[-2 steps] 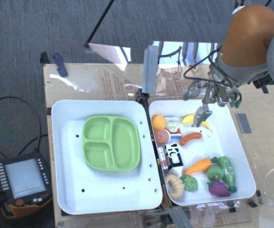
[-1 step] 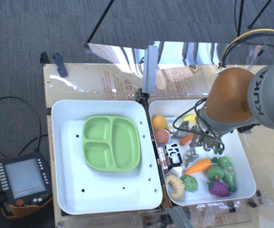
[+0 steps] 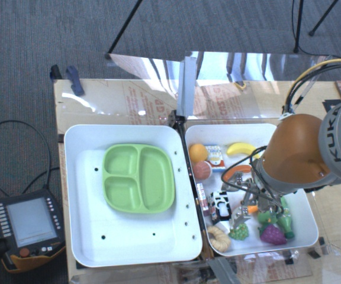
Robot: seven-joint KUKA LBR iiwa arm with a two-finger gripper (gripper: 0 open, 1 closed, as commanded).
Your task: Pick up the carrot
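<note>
- Surface [image 3: 123,102]: brown board top, glare streaks along its far side. I see two white bins on it, side by side.
- Left bin [image 3: 84,218]: holds a green divided plate [image 3: 139,177] with three compartments, lying flat near the bin's middle.
- Right bin [image 3: 309,223]: crowded with toy food. Its right part is covered by the arm, so I cannot list what lies under there.
- Arm [image 3: 298,152]: the orange band and grey body come in from the right and hang over the right bin. The right frame edge cuts off the arm body.
- End effector [image 3: 248,205]: a dark tangle of metal and cables low over the bin's middle. I cannot tell whether its fingers are apart or together.
- Pendant [image 3: 25,223]: on the carpet left of the surface, with its cable looping above it.
- Banana [image 3: 240,148]: near the far wall of the right bin, partly under the arm.
- Orange ball [image 3: 198,152], with a pinkish round fruit [image 3: 202,170] just beside it, at the bin's left wall.
- Purple grapes [image 3: 273,234], green vegetables [image 3: 284,220], broccoli [image 3: 239,232] and a pale pretzel-like piece [image 3: 219,236] along the near side.
- Carrot [image 3: 253,209]: only a small orange bit shows, right at the end effector; the rest is hidden. I cannot tell if it is gripped.
</note>
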